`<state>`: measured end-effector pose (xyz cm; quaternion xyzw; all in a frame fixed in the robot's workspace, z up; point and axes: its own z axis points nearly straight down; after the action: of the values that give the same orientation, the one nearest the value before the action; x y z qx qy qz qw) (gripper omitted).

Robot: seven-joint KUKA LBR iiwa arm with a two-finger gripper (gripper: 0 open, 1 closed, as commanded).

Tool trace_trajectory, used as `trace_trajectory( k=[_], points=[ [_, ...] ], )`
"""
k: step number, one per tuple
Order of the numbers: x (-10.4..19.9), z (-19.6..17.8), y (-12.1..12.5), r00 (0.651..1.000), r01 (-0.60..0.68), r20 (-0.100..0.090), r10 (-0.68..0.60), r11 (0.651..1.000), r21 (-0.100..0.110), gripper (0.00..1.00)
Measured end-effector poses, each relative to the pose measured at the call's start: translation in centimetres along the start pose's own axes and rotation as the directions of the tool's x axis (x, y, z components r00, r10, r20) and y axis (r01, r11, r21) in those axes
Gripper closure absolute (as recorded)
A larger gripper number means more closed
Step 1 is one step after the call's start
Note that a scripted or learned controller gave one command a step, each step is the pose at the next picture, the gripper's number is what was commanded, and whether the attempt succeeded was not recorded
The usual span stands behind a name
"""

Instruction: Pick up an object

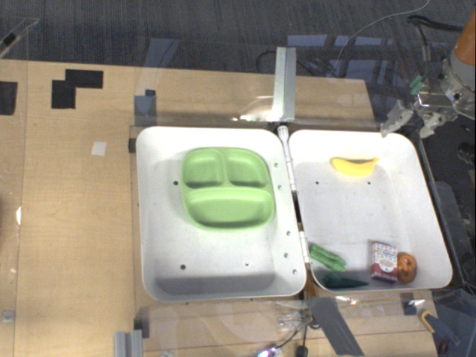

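My gripper (410, 120) hangs over the far right corner of the right bin (416, 199), just beyond its back rim, with its two pale fingers spread open and nothing between them. A yellow banana (353, 166) lies near the back of that bin, below and to the left of the gripper. Along the bin's front edge lie a light green pod (327, 257), a dark green flat piece (343, 280), a small white and purple carton (384, 262) and a reddish-brown round fruit (406, 267) touching the carton.
In the left bin (156, 222) lies a green divided plate (227, 187). A metal post (285, 84) stands behind the seam between the two bins. Cables and dark gear crowd the far right behind the arm (461, 65).
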<state>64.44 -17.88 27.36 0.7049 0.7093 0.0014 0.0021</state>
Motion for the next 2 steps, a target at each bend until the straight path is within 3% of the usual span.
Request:
trace_trajectory(
  k=[1, 2],
  points=[
    [1.9, 11.1, 2.5, 0.999, -0.035, 0.000, 0.035, 0.999, 0.002, 0.00],
    [2.7, 18.6, 2.6, 0.992, 0.125, 0.001, -0.125, 0.992, -0.004, 0.00]
  ],
)
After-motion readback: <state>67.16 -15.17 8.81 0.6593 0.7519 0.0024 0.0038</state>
